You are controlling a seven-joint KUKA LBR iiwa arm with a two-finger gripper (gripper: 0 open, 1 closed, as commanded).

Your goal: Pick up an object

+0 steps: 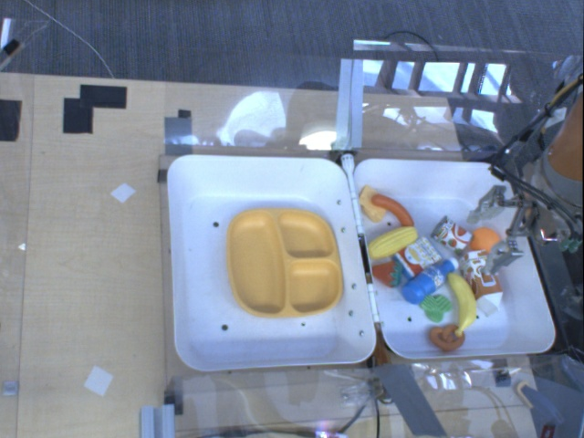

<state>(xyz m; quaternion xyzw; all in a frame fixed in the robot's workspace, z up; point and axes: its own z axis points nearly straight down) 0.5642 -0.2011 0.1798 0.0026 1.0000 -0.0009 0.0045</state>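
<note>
Here, end effector (497,228) open, empty, above right bin (529,340); arm cropped.

Yellow divided tray (283,263) in left bin (196,245), toys (corn (392,242), banana (463,301)) in right bin (525,331), hand (502,226) above

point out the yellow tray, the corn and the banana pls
yellow tray (283,263), camera view, on the ridge between its compartments
corn (392,242), camera view, middle of the cob
banana (464,301), camera view, middle of its curve
</note>
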